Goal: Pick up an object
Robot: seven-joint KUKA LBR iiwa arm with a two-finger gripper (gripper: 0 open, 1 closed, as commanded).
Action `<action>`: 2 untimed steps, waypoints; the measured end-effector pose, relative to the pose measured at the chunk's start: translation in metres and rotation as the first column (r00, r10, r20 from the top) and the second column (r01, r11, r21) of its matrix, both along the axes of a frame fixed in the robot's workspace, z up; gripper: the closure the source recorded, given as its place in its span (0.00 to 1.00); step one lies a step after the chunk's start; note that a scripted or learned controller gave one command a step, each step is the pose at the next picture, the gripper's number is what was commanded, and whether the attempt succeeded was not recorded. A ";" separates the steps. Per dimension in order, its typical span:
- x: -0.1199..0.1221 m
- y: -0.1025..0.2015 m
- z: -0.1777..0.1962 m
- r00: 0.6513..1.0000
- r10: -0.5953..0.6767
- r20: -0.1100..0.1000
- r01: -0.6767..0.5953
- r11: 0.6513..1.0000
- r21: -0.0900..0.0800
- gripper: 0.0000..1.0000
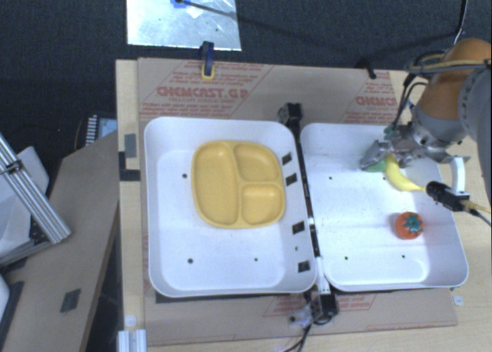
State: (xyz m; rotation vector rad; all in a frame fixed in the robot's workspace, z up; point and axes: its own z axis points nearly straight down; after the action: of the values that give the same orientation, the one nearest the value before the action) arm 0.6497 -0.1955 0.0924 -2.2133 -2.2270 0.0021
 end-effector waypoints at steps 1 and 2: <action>0.006 -0.001 0.021 1.000 0.003 0.019 -0.003 1.000 -0.004 1.00; 0.004 -0.007 0.084 1.000 -0.002 0.011 0.002 1.000 -0.004 1.00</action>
State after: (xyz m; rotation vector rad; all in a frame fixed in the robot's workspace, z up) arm 0.6539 -0.2020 0.1768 -2.2226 -2.2328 -0.0064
